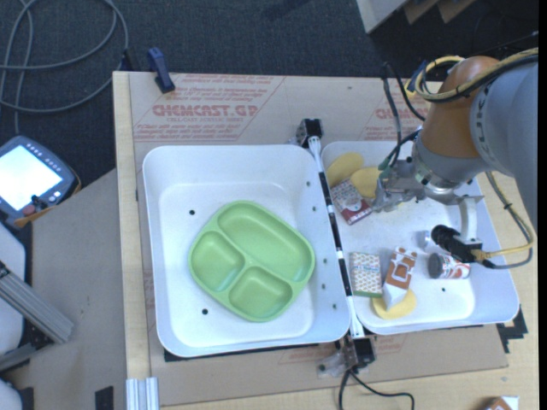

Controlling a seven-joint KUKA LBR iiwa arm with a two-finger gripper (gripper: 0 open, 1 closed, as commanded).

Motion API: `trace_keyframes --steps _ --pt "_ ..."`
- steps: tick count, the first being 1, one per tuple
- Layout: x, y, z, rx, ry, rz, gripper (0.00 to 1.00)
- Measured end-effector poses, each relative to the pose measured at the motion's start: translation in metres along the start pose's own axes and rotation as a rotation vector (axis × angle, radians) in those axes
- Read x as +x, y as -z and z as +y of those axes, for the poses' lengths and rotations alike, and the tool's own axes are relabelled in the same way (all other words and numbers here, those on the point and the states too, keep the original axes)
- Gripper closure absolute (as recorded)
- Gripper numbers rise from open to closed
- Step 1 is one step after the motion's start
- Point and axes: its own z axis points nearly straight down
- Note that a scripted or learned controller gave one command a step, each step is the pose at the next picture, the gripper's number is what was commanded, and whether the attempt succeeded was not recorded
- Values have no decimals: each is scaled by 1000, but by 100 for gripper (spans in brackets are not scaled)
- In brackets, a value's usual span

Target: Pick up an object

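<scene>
My gripper (386, 196) is lowered into the upper left part of the right bin (491, 301). It hangs just right of a red and white packet (348, 203) and just below two yellow pieces (345, 166) (367, 180). Nearer the front of this bin lie a patterned packet (366, 272), an orange and white box (400, 271) and a yellow slice (395, 307). A small red and white can (450, 269) rests to the right of the box. I see nothing held by the gripper.
The left bin (171, 178) holds a green divided plate (250, 260). A black divider rail (329, 220) runs between the two bins. A blue clamp (160, 69) sits on the board behind the left bin.
</scene>
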Motion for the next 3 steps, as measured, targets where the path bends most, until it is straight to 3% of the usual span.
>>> trace_keyframes --steps 3 --pt "1 30 2 -6 3 -3 100"
